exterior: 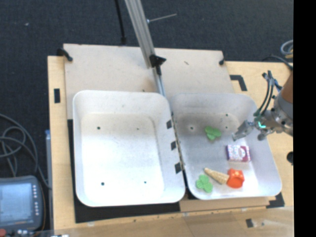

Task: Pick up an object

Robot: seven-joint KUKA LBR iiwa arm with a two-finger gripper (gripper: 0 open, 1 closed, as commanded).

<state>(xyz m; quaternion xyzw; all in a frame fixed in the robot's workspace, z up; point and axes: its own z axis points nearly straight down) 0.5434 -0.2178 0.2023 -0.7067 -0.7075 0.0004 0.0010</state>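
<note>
Pincer (251,130) hangs at the right bin's (197,105) far right side, over the rim area, and I cannot tell from this slanted view whether it is released or clenched; nothing shows in its grasp. My arm (284,100) comes in from the right edge, which is why the tool sits above that corner rather than mid-bin. Just below it and a little toward me lies a small pink and white packet (238,153), flat on the bin floor, and I judge it the nearest candidate for the pick. A green piece (213,132) rests to the left of the tool, near the bin's middle. Along the near wall sit three more things close together: a second green piece (204,183), a tan cone (215,176) lying on its side, and an orange object (235,178) touching or just beside the cone's wide end. That crowding would make a clean grasp there harder, I think. The left bin (84,107) bears nothing I need. Both bins sit side by side on the desk (108,63), with a metal post (140,26) rising behind them.
</note>
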